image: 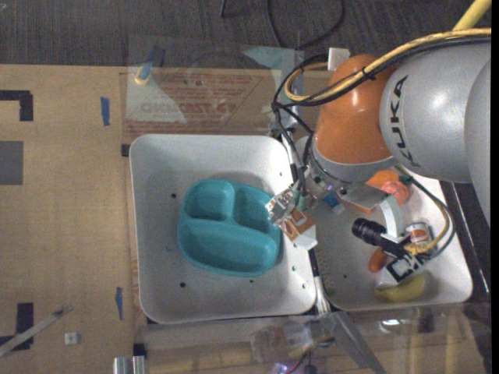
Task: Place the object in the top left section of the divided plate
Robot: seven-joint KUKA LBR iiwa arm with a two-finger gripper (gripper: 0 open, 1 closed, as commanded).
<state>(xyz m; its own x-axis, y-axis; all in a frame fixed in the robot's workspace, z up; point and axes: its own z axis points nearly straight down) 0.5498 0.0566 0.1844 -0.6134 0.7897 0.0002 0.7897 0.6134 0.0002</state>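
The teal divided plate [230,228] lies in the left white bin [156,170], with two small sections along its far side and one large section nearer the front. My gripper [287,211] hangs over the plate's right rim, near the wall between the two bins. A small brown-orange piece [299,227] shows right beneath the gripper, over the bin's right edge. I cannot tell whether it is held. The arm's orange band and grey wrist hide the far-left part of the right bin.
The right bin [343,283] holds a yellow banana-like thing [402,288] at its front, orange things [387,184] [377,259] and a small black-and-white item [400,268]. A clear sheet [195,92] lies behind the left bin.
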